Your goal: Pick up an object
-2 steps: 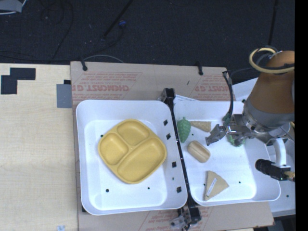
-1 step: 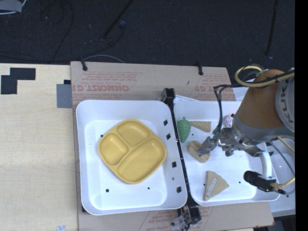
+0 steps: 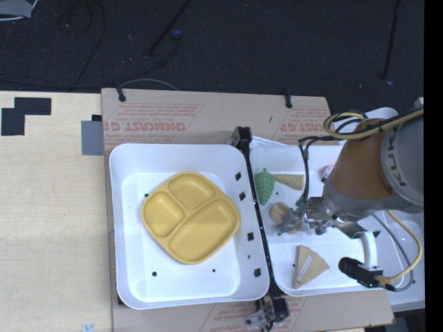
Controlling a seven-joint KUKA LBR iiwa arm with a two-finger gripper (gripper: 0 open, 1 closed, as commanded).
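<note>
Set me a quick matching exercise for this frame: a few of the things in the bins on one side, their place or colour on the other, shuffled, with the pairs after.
Things:
1. divided plate
2. leafy piece
3. wedge
4. tool

Descriptions:
A. green, at the right bin's left wall beside the divider
B. yellow, alone in the left bin
C. over the right bin, by a small tan lump
D. tan, near the right bin's front edge

Pairs: 1-B, 2-A, 3-D, 4-C
</note>
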